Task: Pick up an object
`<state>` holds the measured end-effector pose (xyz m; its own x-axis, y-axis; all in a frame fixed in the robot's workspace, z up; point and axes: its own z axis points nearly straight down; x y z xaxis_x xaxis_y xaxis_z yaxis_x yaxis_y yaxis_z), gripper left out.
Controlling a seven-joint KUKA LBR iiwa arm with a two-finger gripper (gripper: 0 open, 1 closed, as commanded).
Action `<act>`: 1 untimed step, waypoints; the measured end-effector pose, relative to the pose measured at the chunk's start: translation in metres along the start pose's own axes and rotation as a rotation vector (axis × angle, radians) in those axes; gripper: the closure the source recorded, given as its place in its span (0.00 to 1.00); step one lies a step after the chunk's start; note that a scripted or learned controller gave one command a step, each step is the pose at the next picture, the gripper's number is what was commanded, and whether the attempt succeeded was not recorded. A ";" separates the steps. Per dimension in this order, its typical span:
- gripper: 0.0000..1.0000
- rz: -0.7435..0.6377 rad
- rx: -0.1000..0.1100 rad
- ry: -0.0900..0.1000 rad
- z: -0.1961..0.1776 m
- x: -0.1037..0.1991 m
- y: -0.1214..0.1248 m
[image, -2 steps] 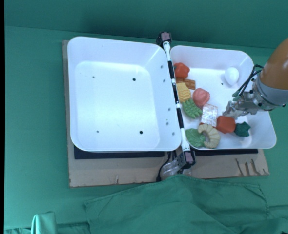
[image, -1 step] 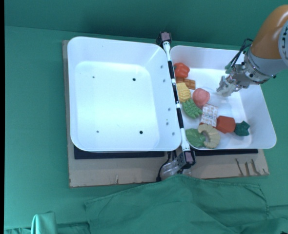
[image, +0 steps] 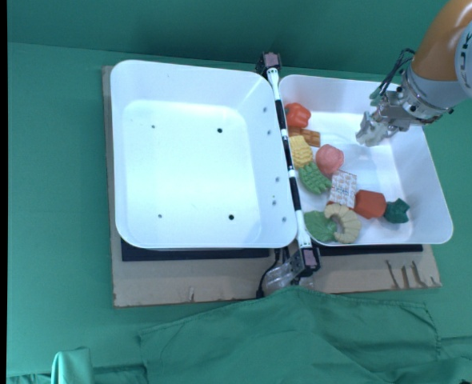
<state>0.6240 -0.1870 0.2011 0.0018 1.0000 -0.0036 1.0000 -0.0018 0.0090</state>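
Pincer (image: 370, 134): poised over the right bin (image: 428, 182), toward its far edge; nothing seen between its tips, spread cannot be told. Left bin (image: 188, 158): bare white floor. Candidate items, all along the right bin's left and near sides: corn cob (image: 345, 222), red block (image: 370, 204), pink piece (image: 329, 159), orange pepper (image: 297, 115). Step: approach, pre-grasp. Next call: likely shift toward the pink piece, descend, close.

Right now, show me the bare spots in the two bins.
The left bin has an open floor between its four walls. In the right bin, bare floor lies along the right wall, below the claw. It is crowded by the divider, from the orange pepper down to the corn.
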 end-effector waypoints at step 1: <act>0.00 0.001 0.002 0.000 0.001 0.000 -0.001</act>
<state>0.6230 -0.1870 0.2005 0.0026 1.0000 -0.0031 1.0000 -0.0026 0.0065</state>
